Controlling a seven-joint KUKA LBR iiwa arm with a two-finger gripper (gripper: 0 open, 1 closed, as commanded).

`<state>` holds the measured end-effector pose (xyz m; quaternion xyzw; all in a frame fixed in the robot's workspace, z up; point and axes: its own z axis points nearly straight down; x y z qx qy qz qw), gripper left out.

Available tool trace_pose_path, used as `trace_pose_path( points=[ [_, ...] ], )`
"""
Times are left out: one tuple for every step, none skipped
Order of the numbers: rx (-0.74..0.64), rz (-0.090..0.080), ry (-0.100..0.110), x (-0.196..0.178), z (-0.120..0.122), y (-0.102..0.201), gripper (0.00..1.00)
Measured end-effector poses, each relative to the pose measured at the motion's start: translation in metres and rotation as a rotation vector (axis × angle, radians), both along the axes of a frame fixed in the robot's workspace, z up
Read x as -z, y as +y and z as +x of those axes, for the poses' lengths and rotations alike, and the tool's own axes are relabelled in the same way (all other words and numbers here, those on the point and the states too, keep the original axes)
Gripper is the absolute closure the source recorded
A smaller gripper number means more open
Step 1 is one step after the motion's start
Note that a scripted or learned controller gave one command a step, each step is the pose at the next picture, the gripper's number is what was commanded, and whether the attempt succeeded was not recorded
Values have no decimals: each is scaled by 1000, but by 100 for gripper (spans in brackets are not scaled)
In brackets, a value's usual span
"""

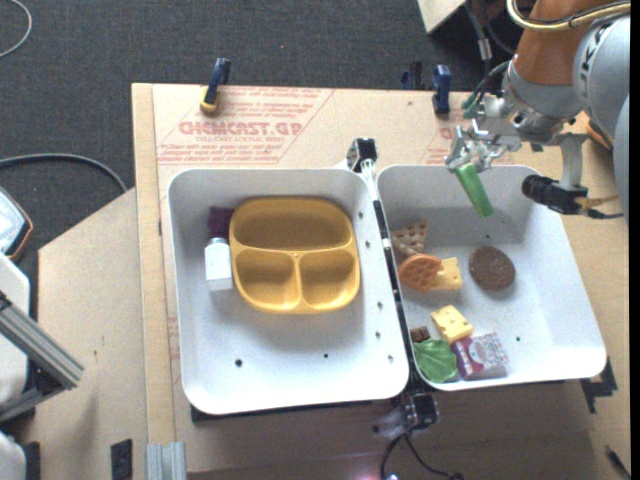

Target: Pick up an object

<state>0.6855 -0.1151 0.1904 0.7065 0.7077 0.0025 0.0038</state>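
one green stick (476, 189) clenched in gripper (468, 164), hanging above right bin (560, 258) back edge, long axis slanting down toward brown disc (491, 268).

The arm (600, 43) is built of rounded grey segments, with a glossy orange band (570, 8) bulging above the wrist. A pale cable loops around the top of the band. Below it, the wrist narrows into a cluster of small metal parts and brackets ending in the claw (468, 158).
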Motion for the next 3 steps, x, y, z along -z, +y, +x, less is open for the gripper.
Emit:
trace_pose_path(
  points=[
    [1,0,2,-38,1,0,100],
    [4,3,14,-37,-46,4,100],
    [3,3,13,-43,-87,25,100]
  ],
)
